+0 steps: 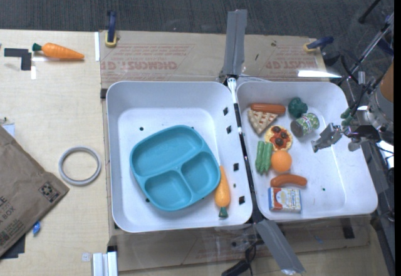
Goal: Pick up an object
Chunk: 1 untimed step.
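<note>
Several toys crowd the right bin's (351,203) left half. My gripper (327,138) hangs over its right side, nothing between the fingers; open or closed, I can't tell. Nearest target, the can (306,124), lies tipped, long axis pointing lower left to upper right. Risk: it rolls away or I nudge the broccoli (297,106).

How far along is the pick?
Done: nothing lifted; the can, broccoli and orange all lie in the right bin. In hand: the gripper is over that bin, right of the can, with nothing visibly held. Left: close on an object and lift it.
</note>
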Motion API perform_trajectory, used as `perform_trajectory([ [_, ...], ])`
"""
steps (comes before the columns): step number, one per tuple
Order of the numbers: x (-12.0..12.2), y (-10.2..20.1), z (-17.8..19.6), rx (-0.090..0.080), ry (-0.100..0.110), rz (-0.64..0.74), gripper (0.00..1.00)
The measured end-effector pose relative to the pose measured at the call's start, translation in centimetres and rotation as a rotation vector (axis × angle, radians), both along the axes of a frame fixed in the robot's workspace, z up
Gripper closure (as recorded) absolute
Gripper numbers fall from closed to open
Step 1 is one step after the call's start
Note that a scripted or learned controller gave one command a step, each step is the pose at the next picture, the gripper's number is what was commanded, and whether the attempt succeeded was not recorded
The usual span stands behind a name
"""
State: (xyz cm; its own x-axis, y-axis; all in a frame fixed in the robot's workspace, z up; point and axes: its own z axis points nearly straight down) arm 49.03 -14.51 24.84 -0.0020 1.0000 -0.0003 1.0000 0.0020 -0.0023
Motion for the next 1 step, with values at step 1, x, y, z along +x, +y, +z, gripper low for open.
perform_trajectory([
  [1, 2.05, 2.03, -13.47, 0.003, -0.019, -0.055, 0.0],
])
